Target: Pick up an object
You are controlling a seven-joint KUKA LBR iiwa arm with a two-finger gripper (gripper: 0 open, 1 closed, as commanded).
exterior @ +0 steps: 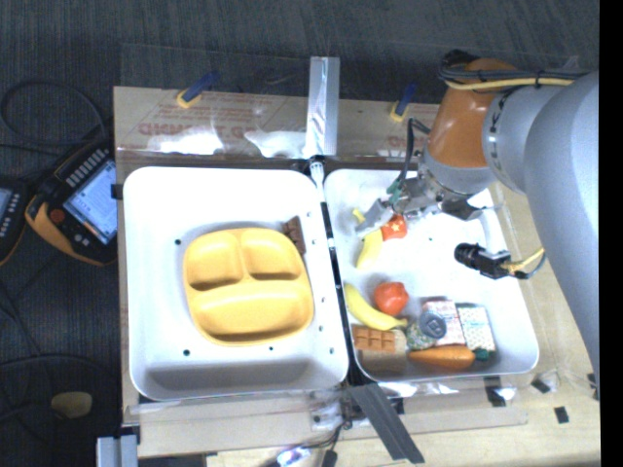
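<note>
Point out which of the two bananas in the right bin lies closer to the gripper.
The upper banana, just below the gripper and beside a small red item. The other banana lies lower, by the red tomato.

The two bins [146,261] were plain white. A yellow divided tray [248,285] sat in the left one, a small brown piece [294,232] at its corner. In the right bin were a yellow banana [362,309], a red tomato [391,297], an orange carrot [443,357], a brown waffle [378,340] with a grid pattern, and a pale speckled box [475,326]. The arm [545,154] was grey, banded orange.
</note>
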